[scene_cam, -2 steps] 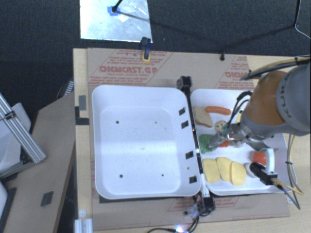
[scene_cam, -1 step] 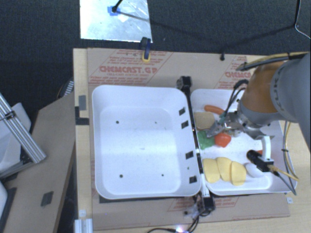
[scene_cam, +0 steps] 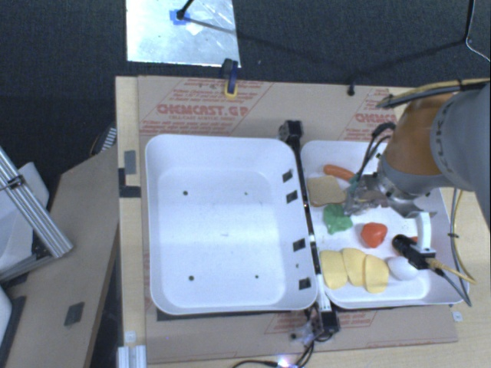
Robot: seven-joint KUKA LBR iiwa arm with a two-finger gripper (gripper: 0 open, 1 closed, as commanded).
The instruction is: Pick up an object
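Hanging low over the right bin (scene_cam: 322, 156), the pincer (scene_cam: 355, 201) sits at the near end of the grey arm (scene_cam: 430, 148), which reaches in from the right and covers much of its own wrist. From this slanted view I cannot tell whether the pincer is open or closed, and nothing can be seen held in it.

Just beside it, down and to the left, lies a green piece (scene_cam: 336, 219). This is the closest loose thing and, in my judgement, the likely one for this try, because the pincer sits over that corner of the pile and not over the others. A tan slice (scene_cam: 325, 191) lies flat close beside the pincer on its left, and it looks harder to pinch from above because it is so thin. An orange carrot-like piece (scene_cam: 337, 172) rests beyond it near the far wall.

On the near side, a red piece (scene_cam: 374, 234) lies apart from the green one. A row of yellow pieces (scene_cam: 353, 268) is packed together against the front wall, with a white egg-shaped thing (scene_cam: 400, 269) beside them.

All the items are gathered in this one bin, so the arm can reach them without crossing the divider. The left bin (scene_cam: 222, 228) stands alongside on the worktop (scene_cam: 207, 106), probably as the place for drops.
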